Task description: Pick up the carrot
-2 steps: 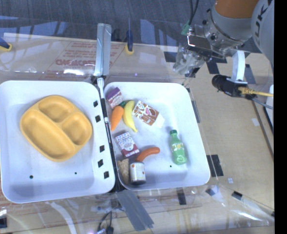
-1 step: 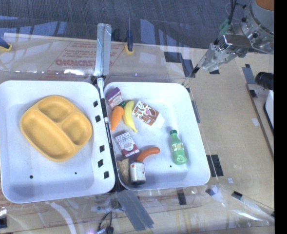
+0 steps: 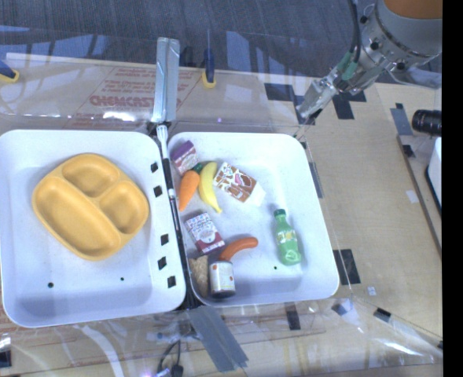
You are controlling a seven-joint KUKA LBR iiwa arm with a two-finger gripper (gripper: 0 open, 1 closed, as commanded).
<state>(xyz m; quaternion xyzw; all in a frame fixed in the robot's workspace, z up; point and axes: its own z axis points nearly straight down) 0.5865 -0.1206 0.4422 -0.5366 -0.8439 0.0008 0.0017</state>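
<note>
Nothing is between the fingers of the gripper (image 3: pixel 308 110), which hangs slightly parted beyond the right bin's (image 3: pixel 314 210) far corner, so the approach comes first: crossing down-left to the carrot (image 3: pixel 188 188) wedged beside the banana (image 3: pixel 209 188)

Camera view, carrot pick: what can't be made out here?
- Gripper: small and blurred above the right bin's far corner; finger state unreadable.
- Arm: cut off by the top edge.
- Packets by the carrot: labels too small to read.
- Can: label too small; it overlaps a brown item.
</note>
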